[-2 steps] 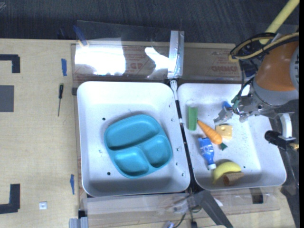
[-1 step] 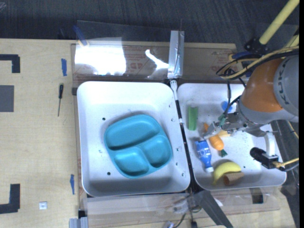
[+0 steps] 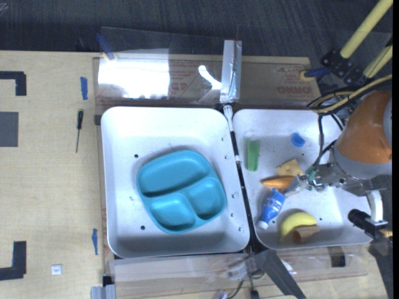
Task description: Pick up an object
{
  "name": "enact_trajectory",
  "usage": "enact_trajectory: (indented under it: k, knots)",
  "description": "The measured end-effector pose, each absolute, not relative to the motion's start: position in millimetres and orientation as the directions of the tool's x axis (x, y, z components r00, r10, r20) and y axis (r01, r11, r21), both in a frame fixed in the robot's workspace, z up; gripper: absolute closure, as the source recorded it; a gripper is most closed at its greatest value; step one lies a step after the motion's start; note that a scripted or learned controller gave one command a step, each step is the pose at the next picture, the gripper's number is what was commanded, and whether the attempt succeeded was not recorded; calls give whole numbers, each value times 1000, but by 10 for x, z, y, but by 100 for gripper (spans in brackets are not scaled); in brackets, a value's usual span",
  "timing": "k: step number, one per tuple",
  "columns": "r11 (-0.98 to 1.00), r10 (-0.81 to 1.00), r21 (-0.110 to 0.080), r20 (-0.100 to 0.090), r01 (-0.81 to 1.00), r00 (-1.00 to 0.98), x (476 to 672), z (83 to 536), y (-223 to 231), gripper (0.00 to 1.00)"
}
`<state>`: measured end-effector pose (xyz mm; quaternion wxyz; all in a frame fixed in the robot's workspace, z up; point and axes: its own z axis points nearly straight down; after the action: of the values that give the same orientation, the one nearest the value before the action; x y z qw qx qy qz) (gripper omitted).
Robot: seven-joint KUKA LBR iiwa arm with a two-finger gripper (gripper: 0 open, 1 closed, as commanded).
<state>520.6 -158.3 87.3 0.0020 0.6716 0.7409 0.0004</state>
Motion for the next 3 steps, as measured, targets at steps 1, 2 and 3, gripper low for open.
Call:
enact_trajectory:
  k: [1,2,3]
  knots:
    - [98,995,11,-4,995,-98,5231,992,-1577,100]
    - [263,965,6,-5,965,-263,5642,876,-2061,100]
    - [265,964,5,-1,964,-265,5639,868,-2041,0]
